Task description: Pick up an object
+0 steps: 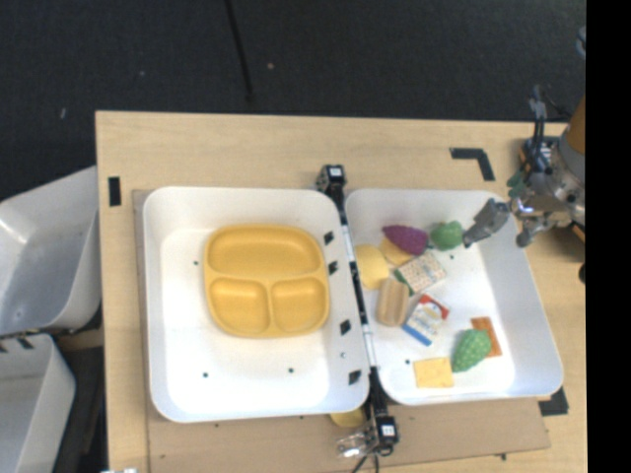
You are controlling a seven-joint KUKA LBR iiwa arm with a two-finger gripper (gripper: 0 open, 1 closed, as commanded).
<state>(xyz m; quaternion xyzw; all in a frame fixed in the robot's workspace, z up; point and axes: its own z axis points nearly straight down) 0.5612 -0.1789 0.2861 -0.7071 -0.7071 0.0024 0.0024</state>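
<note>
A pale wooden table (246,146) carries two shallow white bins side by side; the left bin (177,363) holds a yellow divided tray (266,279) with one long compartment at the far side and two smaller ones nearer the camera; the right bin (532,333) holds a loose cluster of small things toward its left half. At the far side of that cluster lies a purple piece (404,236), with a small green ball (447,235) just beside it on the right; a pale yellow lump (373,262) sits near the divider between the bins, touching a tan block (392,302); a speckled card (423,273) lies tilted over the middle of the group, and a red, white and blue packet (426,320) rests just below it. Nearer the camera are a flat yellow square (433,372), a bumpy green piece (470,350) and an orange slip (485,333) partly under it. The arm comes in from the right edge, and the pincer (485,223) hangs over the far right part of the right bin, its grey tip close to the green ball; whether it is open or closed cannot be told from here, and nothing is seen caught in it; every object lies in the bin.
</note>
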